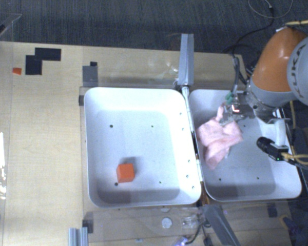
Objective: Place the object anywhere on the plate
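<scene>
A crumpled pink cloth [218, 139] lies in the right bin [256, 183], against its left wall. My gripper [230, 110] hangs right over the cloth's upper right edge, touching it or very close to it. I cannot make out whether any cloth is pinched. A small orange cube [126, 172] rests in the lower left part of the left bin [143, 106], far from the gripper.
A grey post [186, 60] rises at the back between the two bins. On the bench at far left lie black blocks [41, 60] and a tiny orange square [17, 71]. The arm's orange band [274, 60] looms over the right bin's back corner.
</scene>
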Controlling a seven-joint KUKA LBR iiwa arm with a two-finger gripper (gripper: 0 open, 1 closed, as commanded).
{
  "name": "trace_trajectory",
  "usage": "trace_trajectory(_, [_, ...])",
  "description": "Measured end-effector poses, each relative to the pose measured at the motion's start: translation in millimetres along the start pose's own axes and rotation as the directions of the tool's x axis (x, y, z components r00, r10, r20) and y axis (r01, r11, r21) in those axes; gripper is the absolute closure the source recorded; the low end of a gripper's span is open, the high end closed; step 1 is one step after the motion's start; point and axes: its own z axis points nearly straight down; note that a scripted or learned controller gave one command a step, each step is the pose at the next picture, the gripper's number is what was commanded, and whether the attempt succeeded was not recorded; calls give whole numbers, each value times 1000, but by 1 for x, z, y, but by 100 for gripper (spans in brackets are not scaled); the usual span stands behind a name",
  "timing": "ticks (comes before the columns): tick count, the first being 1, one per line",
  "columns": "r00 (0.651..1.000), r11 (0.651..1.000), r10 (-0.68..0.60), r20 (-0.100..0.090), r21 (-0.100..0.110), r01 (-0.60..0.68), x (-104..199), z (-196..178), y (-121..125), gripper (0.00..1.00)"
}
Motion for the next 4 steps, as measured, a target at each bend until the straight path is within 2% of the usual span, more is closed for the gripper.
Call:
trace_trajectory(1, [1000,1000,-8,1,-1,8,1,-40,3,100])
trace_trajectory(2, [917,917,-400,1,-1,400,51,-51,5,100])
trace_trajectory(3, [686,686,-728,-1,-1,728,105,-41,9,100])
trace_trajectory(4, [347,347,-938,2,-3,938,151,-50,7,100])
